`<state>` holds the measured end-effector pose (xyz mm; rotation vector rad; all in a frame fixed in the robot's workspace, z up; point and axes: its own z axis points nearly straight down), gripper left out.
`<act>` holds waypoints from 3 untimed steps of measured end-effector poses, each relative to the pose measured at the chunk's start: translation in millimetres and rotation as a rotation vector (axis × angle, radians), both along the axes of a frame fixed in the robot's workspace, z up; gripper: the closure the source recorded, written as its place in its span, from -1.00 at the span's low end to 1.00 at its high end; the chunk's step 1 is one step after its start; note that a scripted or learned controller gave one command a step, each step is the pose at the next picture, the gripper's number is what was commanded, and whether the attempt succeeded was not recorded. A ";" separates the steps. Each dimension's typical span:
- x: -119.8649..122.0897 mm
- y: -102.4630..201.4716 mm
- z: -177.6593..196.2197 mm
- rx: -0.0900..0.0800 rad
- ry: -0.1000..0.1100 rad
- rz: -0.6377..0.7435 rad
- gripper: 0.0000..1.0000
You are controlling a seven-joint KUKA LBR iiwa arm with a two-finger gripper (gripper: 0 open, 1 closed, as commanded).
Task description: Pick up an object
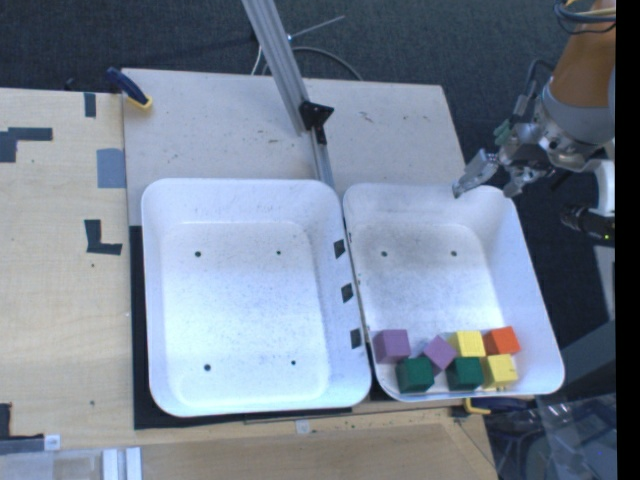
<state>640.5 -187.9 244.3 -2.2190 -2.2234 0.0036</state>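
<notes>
Hovering above the right bin's (pixel 520 233) far right rim, the gripper (pixel 488 182) spreads wide, empty; cubes (pixel 450 356) cluster well apart.

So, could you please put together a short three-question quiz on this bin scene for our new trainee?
1. True or false: all the blocks lie in the right bin.
2. How many green blocks are in the cluster: A) one, B) two, C) four?
3. Fill in: the gripper is above the right bin's ____ corner, away from the blocks.

Key:
1. True; they are clustered along its near edge, from the purple block to the orange block.
2. B; green blocks at and.
3. Far right.
</notes>
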 end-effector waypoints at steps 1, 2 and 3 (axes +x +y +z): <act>-78.2 -11.0 -149.2 0.004 0.010 -0.004 -1.00; -157.3 2.0 -142.3 0.003 0.006 -0.004 -1.00; -127.2 -7.1 -129.5 0.001 -0.003 -0.001 -1.00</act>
